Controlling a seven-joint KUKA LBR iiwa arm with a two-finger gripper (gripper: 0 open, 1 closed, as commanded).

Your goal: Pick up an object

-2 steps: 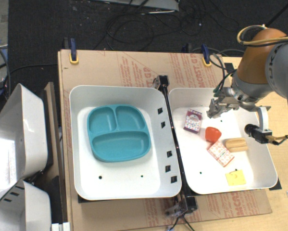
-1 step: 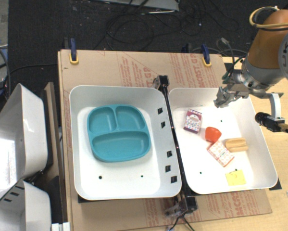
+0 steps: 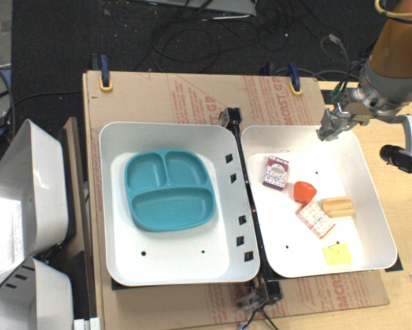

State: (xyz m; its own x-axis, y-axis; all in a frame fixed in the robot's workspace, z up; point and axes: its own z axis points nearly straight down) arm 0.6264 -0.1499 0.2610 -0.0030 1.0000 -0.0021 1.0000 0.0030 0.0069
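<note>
Grey metal gripper hovering at 12 o'clock over the glossy white right bin; claw opening unclear. Smooth orange-red rounded object lying mid-bin.

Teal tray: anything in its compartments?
Empty. The teal tray lies flat in the left bin; all three compartments show bare teal.
</note>
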